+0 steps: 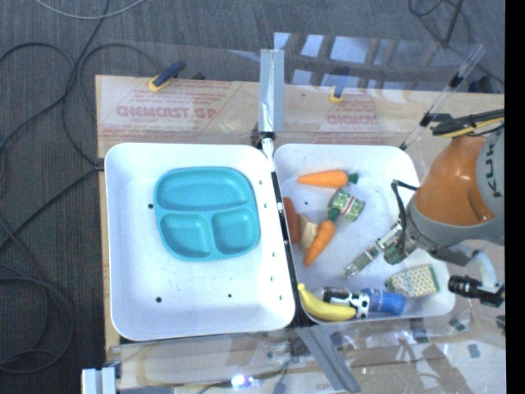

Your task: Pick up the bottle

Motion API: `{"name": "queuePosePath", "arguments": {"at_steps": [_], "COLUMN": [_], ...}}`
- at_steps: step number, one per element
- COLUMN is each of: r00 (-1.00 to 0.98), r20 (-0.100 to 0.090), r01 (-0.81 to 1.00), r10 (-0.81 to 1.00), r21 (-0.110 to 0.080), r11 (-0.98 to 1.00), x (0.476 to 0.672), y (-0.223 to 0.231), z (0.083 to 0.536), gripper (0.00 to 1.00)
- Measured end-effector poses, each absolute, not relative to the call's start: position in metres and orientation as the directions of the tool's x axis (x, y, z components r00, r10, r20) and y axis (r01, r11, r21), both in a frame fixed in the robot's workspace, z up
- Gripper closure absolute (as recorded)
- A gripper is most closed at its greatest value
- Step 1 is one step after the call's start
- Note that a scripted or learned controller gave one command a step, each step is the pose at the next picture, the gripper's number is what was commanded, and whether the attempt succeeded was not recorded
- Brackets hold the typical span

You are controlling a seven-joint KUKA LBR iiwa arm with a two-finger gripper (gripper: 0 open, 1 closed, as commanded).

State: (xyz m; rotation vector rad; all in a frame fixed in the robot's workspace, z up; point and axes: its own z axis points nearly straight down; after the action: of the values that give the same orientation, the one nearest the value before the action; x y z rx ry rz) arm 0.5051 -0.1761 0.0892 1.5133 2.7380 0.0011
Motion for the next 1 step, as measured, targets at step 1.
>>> {"name": "queuePosePath", "arguments": {"at_steps": [1], "r00": [-0.624], "r20": [-0.012], "r01": [0.781], "r10": [0.781], "r21": [0.009], "r11": [0.624], "x": [0.4898], "y": [-0.1962], "z": [0.0896], "gripper": [0.0]}}
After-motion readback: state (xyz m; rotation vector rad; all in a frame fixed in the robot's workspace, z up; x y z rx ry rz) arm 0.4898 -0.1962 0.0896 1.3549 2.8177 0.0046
